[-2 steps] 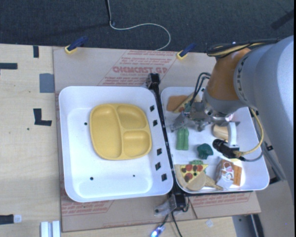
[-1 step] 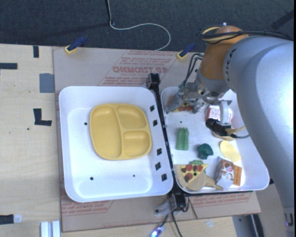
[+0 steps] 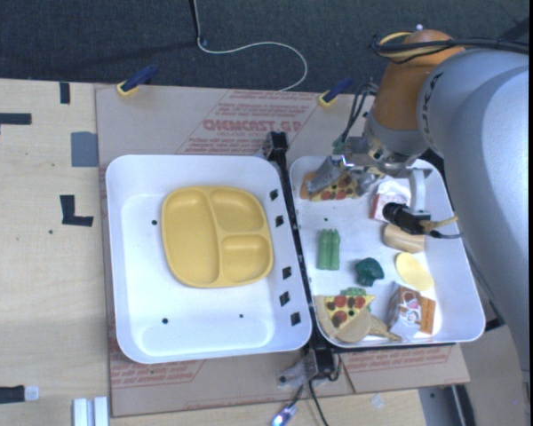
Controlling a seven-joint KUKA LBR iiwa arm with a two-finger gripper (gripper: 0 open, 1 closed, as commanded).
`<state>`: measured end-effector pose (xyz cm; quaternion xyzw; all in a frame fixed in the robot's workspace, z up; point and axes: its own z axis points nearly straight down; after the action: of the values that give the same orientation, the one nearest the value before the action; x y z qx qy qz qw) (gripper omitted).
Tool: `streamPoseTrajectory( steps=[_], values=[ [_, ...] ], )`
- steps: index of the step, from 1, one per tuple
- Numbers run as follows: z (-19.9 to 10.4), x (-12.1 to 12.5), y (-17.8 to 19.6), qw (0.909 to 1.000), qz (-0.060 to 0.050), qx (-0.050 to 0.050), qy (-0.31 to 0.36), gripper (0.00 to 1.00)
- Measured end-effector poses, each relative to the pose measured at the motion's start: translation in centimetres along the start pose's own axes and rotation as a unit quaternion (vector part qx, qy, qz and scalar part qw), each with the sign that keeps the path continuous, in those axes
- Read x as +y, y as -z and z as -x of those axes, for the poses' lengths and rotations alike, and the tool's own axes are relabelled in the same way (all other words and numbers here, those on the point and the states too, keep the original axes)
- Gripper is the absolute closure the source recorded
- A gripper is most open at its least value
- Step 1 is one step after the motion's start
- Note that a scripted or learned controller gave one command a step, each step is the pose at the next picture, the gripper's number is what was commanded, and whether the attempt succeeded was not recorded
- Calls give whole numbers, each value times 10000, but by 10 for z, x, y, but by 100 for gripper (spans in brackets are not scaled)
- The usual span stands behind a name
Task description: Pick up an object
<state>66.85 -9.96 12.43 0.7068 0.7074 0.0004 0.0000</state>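
My gripper (image 3: 348,165) is low over the far left part of the right bin (image 3: 453,322), under the orange band of the arm. A toy pizza slice (image 3: 325,185) lies right beside and partly under it. I cannot tell whether the slice is gripped. Other toys lie in the same bin: a green block (image 3: 328,248), a dark green broccoli piece (image 3: 368,271), a banana (image 3: 405,237), a pale yellow slice (image 3: 413,271), a second pizza slice (image 3: 346,306) and a small carton (image 3: 414,311).
The left bin (image 3: 133,193) holds a yellow divided plate (image 3: 218,236). A black strip of clips (image 3: 286,229) runs between the two bins. The grey arm body (image 3: 489,149) covers the right bin's right side. A white cable (image 3: 249,51) lies beyond the bins.
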Motion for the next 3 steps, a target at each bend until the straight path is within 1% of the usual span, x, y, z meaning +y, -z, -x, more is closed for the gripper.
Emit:
streamPoseTrajectory(
  steps=[1, 2, 3],
  values=[
    [20, 0, 53, 10000, 5, -4, 0, 0],
    [3, -87, -45, 10000, -54, 3, -6, 0],
    [4, -82, -40, 10000, -11, 1, -2, 0]
  ],
)
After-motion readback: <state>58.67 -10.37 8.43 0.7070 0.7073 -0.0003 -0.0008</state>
